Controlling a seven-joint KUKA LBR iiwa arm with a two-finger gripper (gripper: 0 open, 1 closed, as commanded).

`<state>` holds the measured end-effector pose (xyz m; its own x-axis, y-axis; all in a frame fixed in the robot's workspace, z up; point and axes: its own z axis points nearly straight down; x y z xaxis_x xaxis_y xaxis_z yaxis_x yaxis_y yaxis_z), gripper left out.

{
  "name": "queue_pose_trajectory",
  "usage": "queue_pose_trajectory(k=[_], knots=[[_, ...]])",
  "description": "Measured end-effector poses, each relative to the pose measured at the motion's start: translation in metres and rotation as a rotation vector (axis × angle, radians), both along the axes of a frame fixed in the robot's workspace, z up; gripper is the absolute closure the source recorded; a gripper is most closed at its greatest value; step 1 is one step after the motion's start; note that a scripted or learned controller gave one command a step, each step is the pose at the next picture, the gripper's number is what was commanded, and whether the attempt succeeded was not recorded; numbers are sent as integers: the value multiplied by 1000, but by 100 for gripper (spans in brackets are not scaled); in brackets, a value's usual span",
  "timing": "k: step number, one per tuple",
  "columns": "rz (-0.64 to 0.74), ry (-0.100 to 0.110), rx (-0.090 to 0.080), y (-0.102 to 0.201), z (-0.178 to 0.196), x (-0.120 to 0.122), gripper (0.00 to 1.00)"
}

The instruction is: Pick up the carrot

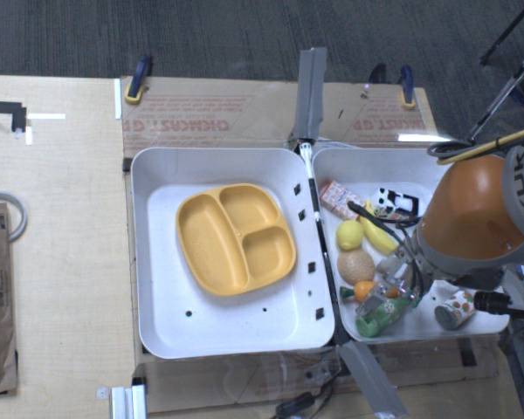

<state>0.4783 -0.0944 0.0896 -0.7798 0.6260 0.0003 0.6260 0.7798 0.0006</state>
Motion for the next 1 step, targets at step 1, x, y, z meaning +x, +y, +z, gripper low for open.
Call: queue_pose_trajectory(k=[1], knots=[[150,2,0,-15,117,1,0]])
